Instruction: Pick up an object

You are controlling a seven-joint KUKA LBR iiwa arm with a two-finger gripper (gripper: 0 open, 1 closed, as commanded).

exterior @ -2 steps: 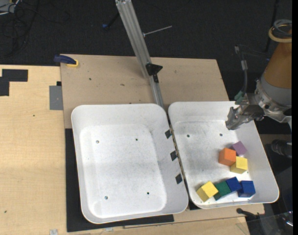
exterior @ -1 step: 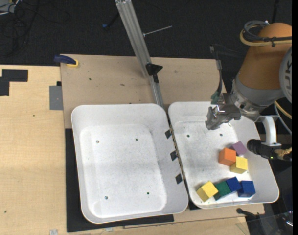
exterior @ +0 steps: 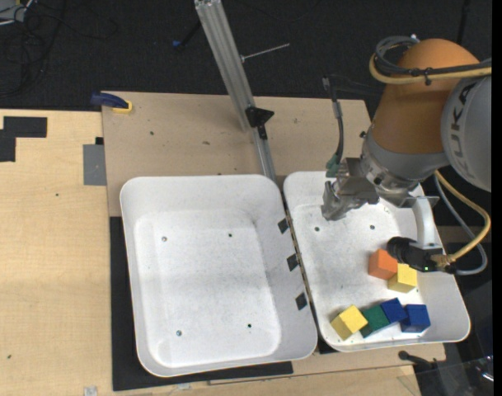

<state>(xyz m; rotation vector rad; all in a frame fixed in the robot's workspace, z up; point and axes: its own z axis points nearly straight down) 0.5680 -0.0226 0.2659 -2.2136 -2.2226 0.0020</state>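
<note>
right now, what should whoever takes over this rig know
Gripper: hangs over the upper part of the right bin, nothing visible between its fingers.
Blocks, all in the right bin: orange block and a yellow block beside it near the right wall; second yellow block, green block and two blue blocks along the near edge.
Done: nothing picked up.
Left: descend on a block, grasp, lift.

Part of the brand lettering "KU" reads on the grey arm [exterior: 473, 130] at the right edge.
</note>
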